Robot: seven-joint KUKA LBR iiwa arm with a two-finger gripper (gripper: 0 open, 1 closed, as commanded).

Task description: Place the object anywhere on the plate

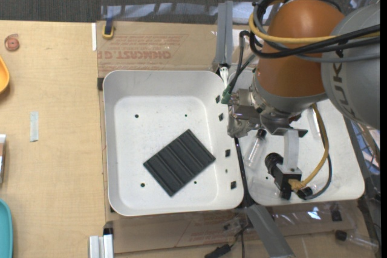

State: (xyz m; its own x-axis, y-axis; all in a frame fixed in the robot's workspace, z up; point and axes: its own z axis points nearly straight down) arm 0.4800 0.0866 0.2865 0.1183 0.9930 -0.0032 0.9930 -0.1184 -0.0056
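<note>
Arm (296, 45) with the orange band sits highest, closest to the lens, on the right side of the frame. It hangs over the right bin (346, 181) and covers most of it. Tool (271, 133) points down from the wrist near that bin's left wall, just right of the seam between the two bins. Can't tell if the tool is apart or together, since wrist bulk and cables get in the way. Nothing visibly clamped in it. Anything under the wrist is hidden.

Left bin (121, 106) is centre-left of the frame and holds a black ribbed plate (179, 162). It lies flat on the bin floor, turned on a diagonal, low in the bin and apart from all walls. Going by the task line, that's the target: flat, broad, top face open, so a drop from above should land fine anywhere on it. The ribs likely stop a thing sliding. Nothing rests on it. Which object is meant to go there I can't make out.

Tool and plate are well apart, with the bin walls between them. The arm's posture reads as working the right bin, probably a pick, so the task looks early and the placing is not yet done. The next move would need a lift over the walls, then travel left and down-frame. Risks: clipping a wall, or a failed grab.

Both bins rest on brown cardboard (151, 48) beside the tan table (48, 160)
</note>
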